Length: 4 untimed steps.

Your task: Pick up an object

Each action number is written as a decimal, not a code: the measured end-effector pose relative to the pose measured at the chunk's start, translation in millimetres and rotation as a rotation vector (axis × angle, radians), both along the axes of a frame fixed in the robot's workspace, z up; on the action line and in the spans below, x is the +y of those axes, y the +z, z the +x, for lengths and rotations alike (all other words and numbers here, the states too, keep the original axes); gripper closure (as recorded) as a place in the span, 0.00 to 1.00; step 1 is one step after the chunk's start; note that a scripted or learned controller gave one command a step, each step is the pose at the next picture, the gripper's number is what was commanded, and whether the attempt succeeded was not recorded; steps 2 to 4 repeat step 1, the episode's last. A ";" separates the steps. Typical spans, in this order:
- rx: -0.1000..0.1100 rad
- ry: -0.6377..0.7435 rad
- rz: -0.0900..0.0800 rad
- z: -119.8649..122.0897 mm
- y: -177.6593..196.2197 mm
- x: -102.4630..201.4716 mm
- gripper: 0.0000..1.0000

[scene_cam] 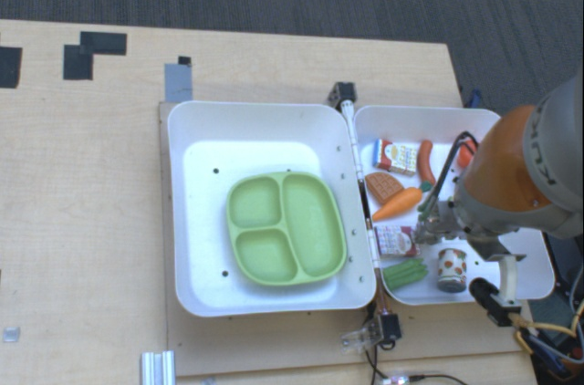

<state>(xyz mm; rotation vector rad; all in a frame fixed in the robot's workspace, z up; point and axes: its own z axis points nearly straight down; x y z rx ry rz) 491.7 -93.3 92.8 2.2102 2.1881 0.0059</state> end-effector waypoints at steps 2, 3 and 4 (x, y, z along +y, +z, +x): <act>0.001 0.001 0.002 0.1 0.0 -0.8 0.00; 0.001 0.001 0.002 0.1 0.0 -0.8 0.00; 0.001 0.001 0.002 0.1 0.0 -0.8 0.00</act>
